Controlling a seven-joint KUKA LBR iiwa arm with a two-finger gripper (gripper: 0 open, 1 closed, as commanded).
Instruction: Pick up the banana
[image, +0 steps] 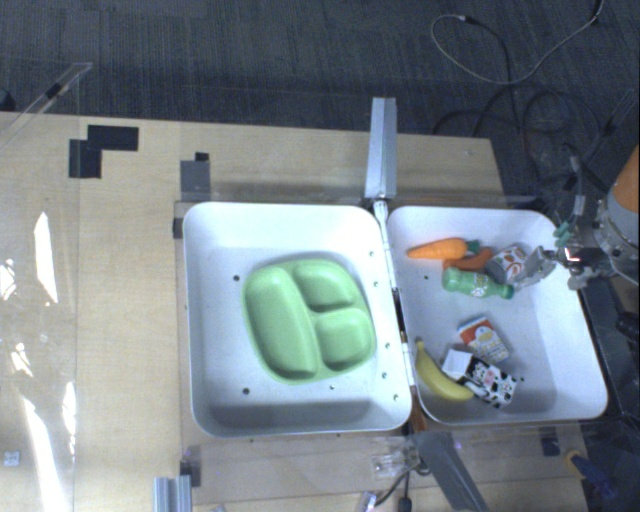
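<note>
Banana: smooth, curved, yellow, lying in the right bin at its near-left corner, touching a black-and-white carton. Gripper: grey metal, at the bin's far-right rim beside a small printed carton; whether open or closed cannot be told. The banana lies well apart from it, down-left.

Two white bins on the bench: the left bin has one green tray. The right bin has one banana, one carrot, one green bottle and three small cartons, one black-and-white.
</note>
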